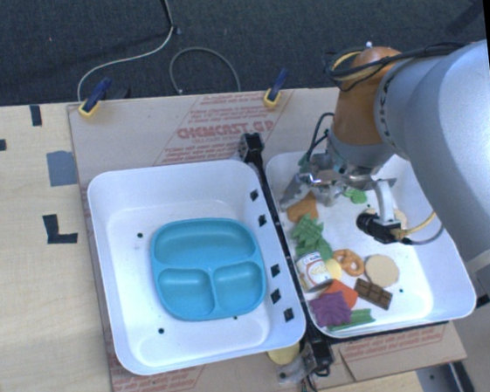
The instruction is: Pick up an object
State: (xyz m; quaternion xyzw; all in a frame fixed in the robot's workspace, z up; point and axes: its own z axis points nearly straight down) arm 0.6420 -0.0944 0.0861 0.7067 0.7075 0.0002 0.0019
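White plastic bins sit side by side, a blue divided tray (207, 268) in the left bin (114, 206), and my gripper (318, 182) hangs low in the right bin (440, 287) above small toy foods (328, 265), jaw state hidden.

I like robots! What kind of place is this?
Probably a robot test lab. A grey arm reaches over two white bins clamped to a bench; one holds a blue divided tray, the other toy food.
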